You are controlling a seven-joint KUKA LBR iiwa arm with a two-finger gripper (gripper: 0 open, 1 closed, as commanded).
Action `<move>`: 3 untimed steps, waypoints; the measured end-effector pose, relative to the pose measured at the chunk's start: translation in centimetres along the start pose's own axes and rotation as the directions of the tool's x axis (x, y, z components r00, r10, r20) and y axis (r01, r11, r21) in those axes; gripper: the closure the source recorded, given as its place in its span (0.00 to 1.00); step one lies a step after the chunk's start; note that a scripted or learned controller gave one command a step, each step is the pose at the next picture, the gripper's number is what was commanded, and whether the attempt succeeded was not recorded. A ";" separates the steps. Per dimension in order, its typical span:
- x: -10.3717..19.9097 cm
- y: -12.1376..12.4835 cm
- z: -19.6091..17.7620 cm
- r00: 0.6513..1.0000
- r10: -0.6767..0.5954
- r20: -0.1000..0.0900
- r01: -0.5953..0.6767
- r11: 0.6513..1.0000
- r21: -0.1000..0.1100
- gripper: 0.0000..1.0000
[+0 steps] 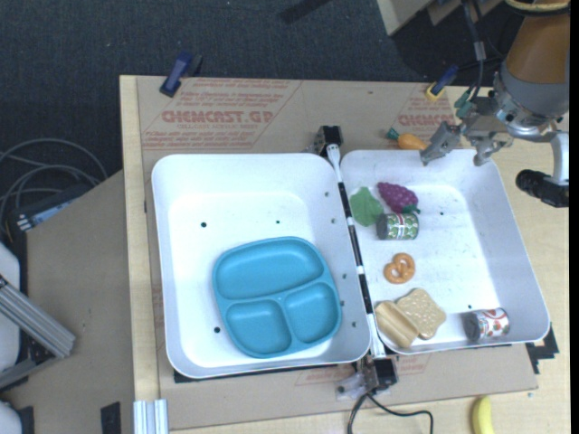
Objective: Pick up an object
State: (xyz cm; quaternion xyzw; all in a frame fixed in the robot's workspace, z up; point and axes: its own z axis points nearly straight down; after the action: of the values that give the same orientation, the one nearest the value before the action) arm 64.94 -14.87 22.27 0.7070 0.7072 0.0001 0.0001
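My gripper (463, 146) hangs over the far rim of the right bin (507, 242), open, with nothing between its fingers. Inside that bin lie purple grapes (396, 194), a green leafy piece (365, 205), a small green can (398, 226) on its side, a pretzel (398, 267), a slice of bread (421, 312) beside a bread roll (391, 324), and a small can (488, 324) in the near right corner. All of these sit well in front of the gripper, toward the near side.
The left bin (181, 233) holds a blue divided plate (276, 294). A small orange piece (407, 139) lies on the bench behind the right bin. A blue clamp (179, 73) sits at the bench's far left edge, and a yellow object (482, 414) at the front.
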 end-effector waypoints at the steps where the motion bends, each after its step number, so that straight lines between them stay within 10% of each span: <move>1: 4.3 -3.8 13.3 1.000 0.000 -0.002 0.000 1.000 0.005 0.00; 2: 3.3 1.7 13.8 1.000 -0.001 0.000 0.001 1.000 -0.001 0.00; 3: 2.2 -5.0 13.8 1.000 0.001 0.000 -0.001 1.000 0.002 0.00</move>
State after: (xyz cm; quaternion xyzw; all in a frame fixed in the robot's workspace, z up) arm 59.91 -12.64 8.45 0.7074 0.7068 -0.0005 -0.0006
